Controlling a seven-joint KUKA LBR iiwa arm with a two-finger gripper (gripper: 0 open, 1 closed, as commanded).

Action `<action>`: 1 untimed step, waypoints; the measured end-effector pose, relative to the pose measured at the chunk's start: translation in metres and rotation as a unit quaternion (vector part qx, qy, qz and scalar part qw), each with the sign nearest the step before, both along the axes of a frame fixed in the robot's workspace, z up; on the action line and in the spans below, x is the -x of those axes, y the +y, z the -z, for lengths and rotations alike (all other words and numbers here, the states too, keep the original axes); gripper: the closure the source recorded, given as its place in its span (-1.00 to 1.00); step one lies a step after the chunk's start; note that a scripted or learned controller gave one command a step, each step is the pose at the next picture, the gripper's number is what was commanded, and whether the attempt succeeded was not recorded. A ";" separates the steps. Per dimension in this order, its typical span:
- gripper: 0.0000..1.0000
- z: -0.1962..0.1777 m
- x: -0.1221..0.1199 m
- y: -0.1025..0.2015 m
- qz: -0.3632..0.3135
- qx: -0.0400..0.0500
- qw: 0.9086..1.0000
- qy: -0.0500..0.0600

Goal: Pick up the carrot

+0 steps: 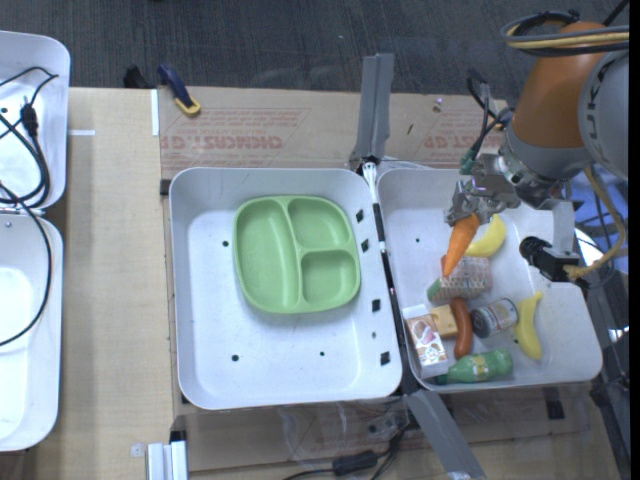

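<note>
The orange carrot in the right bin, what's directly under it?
The orange carrot hangs tip-down from the gripper. Below its tip lies a grey-brown speckled block; a yellow banana sits beside it. Whatever the carrot covers is hidden.

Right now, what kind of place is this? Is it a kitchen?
Probably a robot lab, not a kitchen. The claw is at a carrot in a white bin of toy-like food, beside a green plate.

My bench [110, 268] is a light wooden top, and 2 shallow white bins sit directly on it side by side, the left bin [200, 298] touching the right bin [570, 348] along a shared edge. Behind them lies a flat cardboard sheet [260, 133], with a blue-and-yellow clamp [178, 91] at its far left corner.
</note>
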State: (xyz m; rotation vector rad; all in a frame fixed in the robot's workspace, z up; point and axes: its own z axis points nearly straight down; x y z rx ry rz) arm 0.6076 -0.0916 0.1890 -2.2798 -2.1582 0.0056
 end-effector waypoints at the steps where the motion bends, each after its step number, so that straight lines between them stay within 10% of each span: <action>1: 1.00 -0.006 0.000 -0.001 0.001 0.000 1.000 0.002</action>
